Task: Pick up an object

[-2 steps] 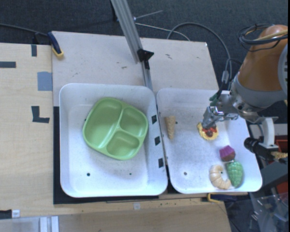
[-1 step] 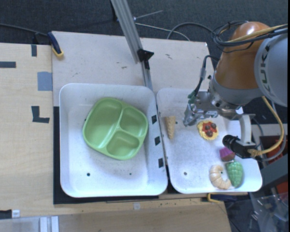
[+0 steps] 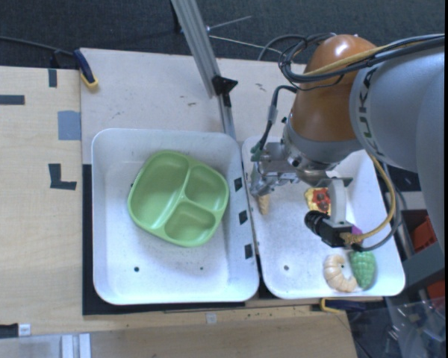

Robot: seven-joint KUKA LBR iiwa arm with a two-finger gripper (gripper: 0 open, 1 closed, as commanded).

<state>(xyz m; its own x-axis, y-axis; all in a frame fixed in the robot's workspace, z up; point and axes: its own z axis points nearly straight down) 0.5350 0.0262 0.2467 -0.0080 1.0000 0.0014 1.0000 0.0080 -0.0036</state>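
You see the gripper low in the right bin, a small tan object at its tip; the claw state I cannot tell

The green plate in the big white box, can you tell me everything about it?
The green plate is light green and looks like smooth plastic. It is roundish with soft corners, and raised ridges split it into three sections: one long one on the view's left and two smaller ones on the right. No food is seen in the sections. It lies flat, right way up, on the floor of the left bin, near the middle, with nothing else touching it.
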